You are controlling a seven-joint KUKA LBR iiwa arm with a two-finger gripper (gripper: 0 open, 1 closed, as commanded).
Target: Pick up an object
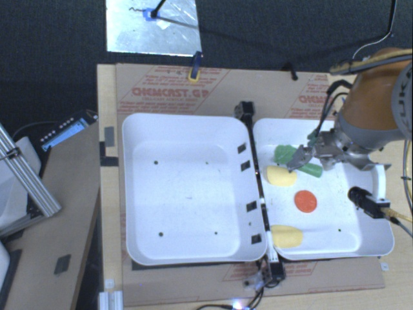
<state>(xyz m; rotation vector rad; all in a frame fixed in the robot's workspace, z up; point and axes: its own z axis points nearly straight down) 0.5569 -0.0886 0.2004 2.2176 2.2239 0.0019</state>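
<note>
The grey arm (387, 118) comes in from the right, its broad orange band (368, 95) sitting just above the wrist. From there the wrist angles down and to the left, ending in the dark two-finger gripper (298, 161), which points low and leftward. Thin cables run along the upper side of the arm by the orange section. How the jaws stand is too small and dark to make out.

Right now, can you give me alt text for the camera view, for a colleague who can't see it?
The grey arm's pincer hovers low over a green plastic piece in the right white bin, which also contains two yellow lumps and a flat red-orange disc. The left white bin adjoins it.
</note>
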